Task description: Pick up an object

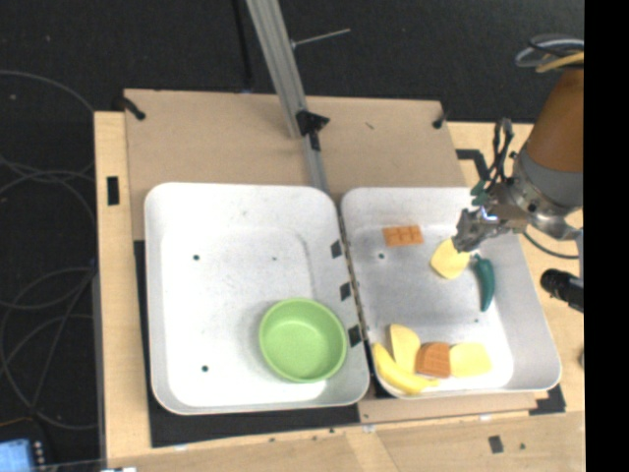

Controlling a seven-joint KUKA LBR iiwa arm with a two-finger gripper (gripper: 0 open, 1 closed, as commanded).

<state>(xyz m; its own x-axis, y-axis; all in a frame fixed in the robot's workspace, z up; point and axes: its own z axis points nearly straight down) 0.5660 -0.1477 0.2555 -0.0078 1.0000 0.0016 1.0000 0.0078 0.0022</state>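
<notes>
- The arm (555, 136) reaches in from the right of the camera view, its orange band above the grey wrist, and hangs over the upper right part of the right bin (521, 293).
- The gripper (470, 232) sits low over that bin, right at the top edge of a pale yellow piece (447, 260).
- Whether the jaws are parted or pressed together cannot be told; the view is too small and blurred at that spot.
- The yellow piece touches or nearly touches the gripper's tip, but nothing shows it caught between the fingers.
- Just beside the yellow piece, on its right, lies a slim teal object (484, 280), set nearly upright in the view.
- A small orange block (402, 235) rests on the bin floor to the left of the gripper, apart from it.
- At the near edge of the right bin lies a cluster of yellow pieces (403, 360) with an orange-brown piece (433, 360) among them, touching one another.
- The left bin (197, 234) holds a green bowl (302, 338) in its lower right corner, upright, close to the wall between the bins.
- Both bins sit side by side on the counter (393, 126), and a grey metal pole (275, 47) slants up from behind them.
</notes>
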